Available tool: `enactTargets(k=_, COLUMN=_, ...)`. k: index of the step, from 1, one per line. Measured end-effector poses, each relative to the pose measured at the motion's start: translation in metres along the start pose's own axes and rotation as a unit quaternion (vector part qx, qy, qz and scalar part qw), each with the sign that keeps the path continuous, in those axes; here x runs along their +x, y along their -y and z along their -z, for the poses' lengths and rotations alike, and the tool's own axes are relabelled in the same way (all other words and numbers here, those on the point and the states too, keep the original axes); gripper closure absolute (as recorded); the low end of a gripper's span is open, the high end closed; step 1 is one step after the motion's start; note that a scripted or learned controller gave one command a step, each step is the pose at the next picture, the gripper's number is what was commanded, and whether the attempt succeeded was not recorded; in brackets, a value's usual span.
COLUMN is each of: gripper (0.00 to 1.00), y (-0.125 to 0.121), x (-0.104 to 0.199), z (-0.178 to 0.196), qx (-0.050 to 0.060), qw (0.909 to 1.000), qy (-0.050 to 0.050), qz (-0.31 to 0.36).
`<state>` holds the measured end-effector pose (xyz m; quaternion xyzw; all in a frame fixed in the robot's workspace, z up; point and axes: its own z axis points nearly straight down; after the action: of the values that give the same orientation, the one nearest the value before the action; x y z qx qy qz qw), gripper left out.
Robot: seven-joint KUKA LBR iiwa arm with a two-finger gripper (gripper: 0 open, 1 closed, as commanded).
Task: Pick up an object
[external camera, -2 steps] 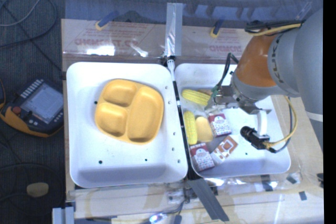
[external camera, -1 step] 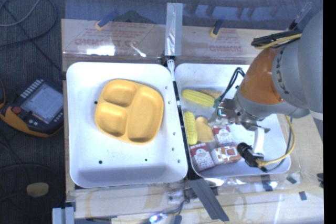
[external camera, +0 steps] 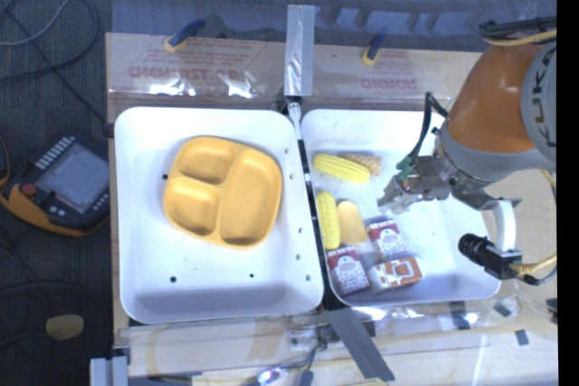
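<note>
Two bins are sitting side by side, and we are holding our claw [external camera: 398, 193] over the right bin [external camera: 443, 280], near the corn [external camera: 344, 166], maybe to grab it.

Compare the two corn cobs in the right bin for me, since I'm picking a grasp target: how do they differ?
The upper corn cob lies roughly crosswise in the right bin, apart from the other items; the lower corn cob lies lengthwise along the bin's left wall. The upper cob has open floor around it, while the lower one is crowded against a yellow block. The upper cob looks thicker. Both are yellow toy cobs lying flat.
</note>
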<state>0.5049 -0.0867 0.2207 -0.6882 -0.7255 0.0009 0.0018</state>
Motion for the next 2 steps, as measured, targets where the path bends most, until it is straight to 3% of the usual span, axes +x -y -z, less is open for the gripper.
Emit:
enactTargets(k=1, gripper=1.00, y=-0.0120, x=-0.0065, z=-0.0302, qx=0.001, qw=1.0000, qy=0.002, qz=0.001)
enactTargets(k=2, gripper=0.00, y=-0.0121, x=-0.0062, z=-0.0302, qx=0.001, qw=1.0000, qy=0.001, qz=0.001)
